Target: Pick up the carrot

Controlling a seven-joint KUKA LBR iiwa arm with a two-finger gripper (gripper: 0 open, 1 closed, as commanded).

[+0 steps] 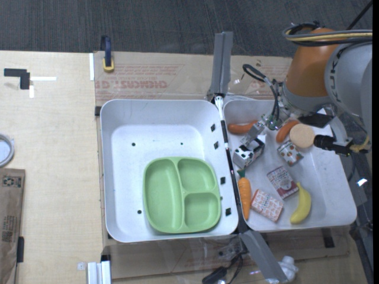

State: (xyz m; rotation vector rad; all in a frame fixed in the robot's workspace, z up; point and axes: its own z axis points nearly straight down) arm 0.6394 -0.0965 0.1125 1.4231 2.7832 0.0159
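The carrot (pixel 244 196) is orange with a green top and lies lengthwise along the left wall of the right bin (pixel 340 218), near its front. My gripper (pixel 254 138) hangs over the back left part of that bin, well behind the carrot and apart from it. It is just above a small black-and-white cube (pixel 244 155) and next to a red sausage (pixel 241 127).
The right bin also holds a banana (pixel 301 205), a cracker packet (pixel 267 205), a small red box (pixel 282 181), a patterned cube (pixel 289 152) and a round tan piece (pixel 301 136). A green divided plate (pixel 181 194) lies in the left bin (pixel 118 158).
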